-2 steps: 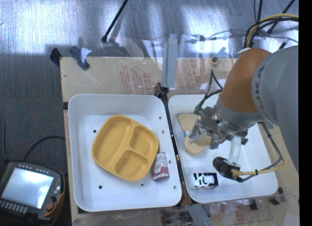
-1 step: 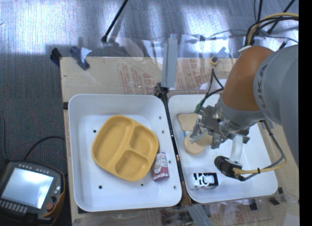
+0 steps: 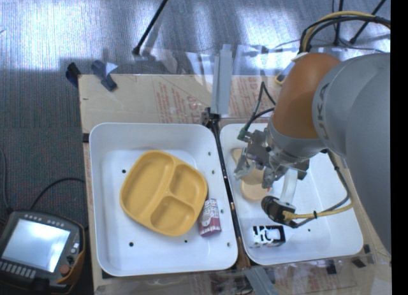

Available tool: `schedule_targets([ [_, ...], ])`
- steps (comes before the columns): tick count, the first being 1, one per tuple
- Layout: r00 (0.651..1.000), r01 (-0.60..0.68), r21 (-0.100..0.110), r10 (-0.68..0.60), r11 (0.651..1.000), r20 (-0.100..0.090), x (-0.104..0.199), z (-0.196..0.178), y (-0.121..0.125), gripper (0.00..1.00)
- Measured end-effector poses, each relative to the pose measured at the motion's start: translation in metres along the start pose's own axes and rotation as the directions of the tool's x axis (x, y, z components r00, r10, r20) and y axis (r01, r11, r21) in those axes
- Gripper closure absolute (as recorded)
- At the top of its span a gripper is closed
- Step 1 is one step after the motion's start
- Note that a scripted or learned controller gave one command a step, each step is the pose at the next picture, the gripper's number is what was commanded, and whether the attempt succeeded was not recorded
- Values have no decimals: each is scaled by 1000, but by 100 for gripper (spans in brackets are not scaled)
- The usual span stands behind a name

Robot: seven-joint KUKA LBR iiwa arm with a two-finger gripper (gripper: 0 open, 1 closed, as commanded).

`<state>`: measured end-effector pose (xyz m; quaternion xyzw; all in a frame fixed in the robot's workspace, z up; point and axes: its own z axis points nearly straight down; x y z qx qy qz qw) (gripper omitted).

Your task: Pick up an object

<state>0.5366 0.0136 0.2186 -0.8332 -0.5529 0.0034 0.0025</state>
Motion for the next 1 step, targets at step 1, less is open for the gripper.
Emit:
schedule_targets([
  [1, 1000, 2, 6, -2, 1000, 4, 0, -8, 0, 100],
])
